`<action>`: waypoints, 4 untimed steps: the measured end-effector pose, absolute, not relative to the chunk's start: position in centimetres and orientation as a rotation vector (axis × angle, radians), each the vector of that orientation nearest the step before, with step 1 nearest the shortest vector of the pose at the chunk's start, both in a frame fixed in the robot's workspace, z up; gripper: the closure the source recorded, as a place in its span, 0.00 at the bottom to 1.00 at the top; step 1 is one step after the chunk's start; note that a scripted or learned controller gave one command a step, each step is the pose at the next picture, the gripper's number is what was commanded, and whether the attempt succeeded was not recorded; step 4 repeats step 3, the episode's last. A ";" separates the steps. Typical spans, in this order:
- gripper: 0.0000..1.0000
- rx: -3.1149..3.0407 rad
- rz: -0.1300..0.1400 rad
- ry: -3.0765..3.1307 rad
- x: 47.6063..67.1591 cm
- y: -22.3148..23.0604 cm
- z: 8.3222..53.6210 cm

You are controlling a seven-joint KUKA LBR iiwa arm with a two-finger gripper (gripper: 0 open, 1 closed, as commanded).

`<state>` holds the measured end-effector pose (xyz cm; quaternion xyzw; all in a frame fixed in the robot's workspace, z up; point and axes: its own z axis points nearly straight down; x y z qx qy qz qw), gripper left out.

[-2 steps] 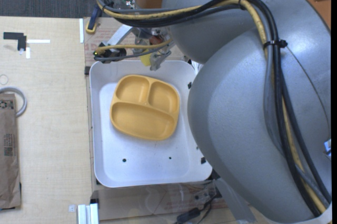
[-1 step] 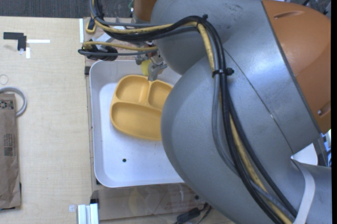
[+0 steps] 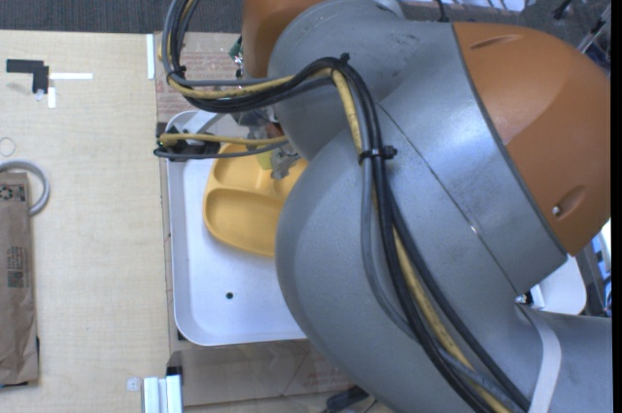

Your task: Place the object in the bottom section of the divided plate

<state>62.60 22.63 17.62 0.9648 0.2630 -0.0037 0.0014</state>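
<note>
One yellow divided plate (image 3: 238, 212) in white bin (image 3: 209, 309), partly covered by grey arm (image 3: 389, 207). Claw state: cannot tell. Brown paper bag (image 3: 15, 275) at left.

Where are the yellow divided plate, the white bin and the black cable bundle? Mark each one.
yellow divided plate (image 3: 238, 212): camera view, floor of its lower section.
white bin (image 3: 219, 304): camera view, bare floor below the plate.
black cable bundle (image 3: 374, 158): camera view, where a tie binds it to the arm.
</note>
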 end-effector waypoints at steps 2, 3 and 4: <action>1.00 3.125 -0.003 0.375 64.7 14.5 9.4; 0.00 3.122 -0.003 0.375 64.7 14.4 9.3; 0.00 3.122 -0.003 0.375 64.7 14.4 9.3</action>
